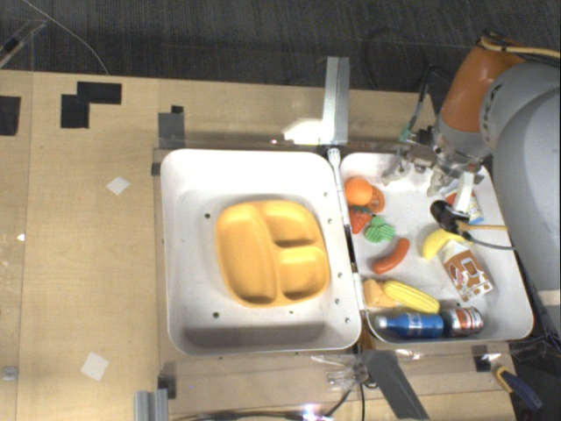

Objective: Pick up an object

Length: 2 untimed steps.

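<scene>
Gripper [436,172] hung over the far end of the right bin [517,310], at the end of a grey arm [526,139] with an orange band [469,82] that reached in from the right; whether its grasp was spread or closed could not be told from above, and nothing was seen caught in it. Below and around it, the right bin held a scatter of toy food. An orange [358,190] sat near the bin's left wall, with a green piece [379,231] just beside it toward the near side. A red sausage [391,254] lay tilted near the middle. A yellow piece [436,241] rested just beside a brown-and-white carton [465,272], closer to the arm. A corn cob [408,296] lay toward the near left corner, and a blue can [424,324] lay on its side along the near wall. The left bin [184,235] held a yellow divided tray [270,251] in its middle, well apart from the gripper. Both bins stood side by side on a wooden bench [79,261].
</scene>
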### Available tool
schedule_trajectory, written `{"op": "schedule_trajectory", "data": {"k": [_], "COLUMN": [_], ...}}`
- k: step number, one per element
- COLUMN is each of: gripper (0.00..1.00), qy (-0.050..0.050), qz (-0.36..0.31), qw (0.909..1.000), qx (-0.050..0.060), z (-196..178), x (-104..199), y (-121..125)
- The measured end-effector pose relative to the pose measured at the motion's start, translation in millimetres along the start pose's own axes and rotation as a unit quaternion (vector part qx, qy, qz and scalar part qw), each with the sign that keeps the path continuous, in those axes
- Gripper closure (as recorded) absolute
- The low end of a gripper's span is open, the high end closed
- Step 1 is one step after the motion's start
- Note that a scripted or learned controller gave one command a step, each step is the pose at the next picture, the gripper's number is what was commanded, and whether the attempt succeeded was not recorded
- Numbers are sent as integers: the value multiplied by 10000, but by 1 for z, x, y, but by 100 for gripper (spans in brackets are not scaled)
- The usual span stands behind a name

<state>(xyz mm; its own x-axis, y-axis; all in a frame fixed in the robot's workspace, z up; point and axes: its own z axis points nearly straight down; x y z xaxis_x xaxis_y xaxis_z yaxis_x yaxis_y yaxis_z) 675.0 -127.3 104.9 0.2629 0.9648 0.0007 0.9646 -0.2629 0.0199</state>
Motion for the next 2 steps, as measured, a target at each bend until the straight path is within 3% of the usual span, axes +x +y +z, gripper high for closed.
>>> {"op": "schedule_trajectory", "data": {"k": [1, 2], "gripper": [0, 0], "qy": [26, -1], "qz": [285, 26], "qw": [9995, 10000], "qx": [94, 65], "z": [15, 17], "x": [-17, -60], "y": [1, -31]}}
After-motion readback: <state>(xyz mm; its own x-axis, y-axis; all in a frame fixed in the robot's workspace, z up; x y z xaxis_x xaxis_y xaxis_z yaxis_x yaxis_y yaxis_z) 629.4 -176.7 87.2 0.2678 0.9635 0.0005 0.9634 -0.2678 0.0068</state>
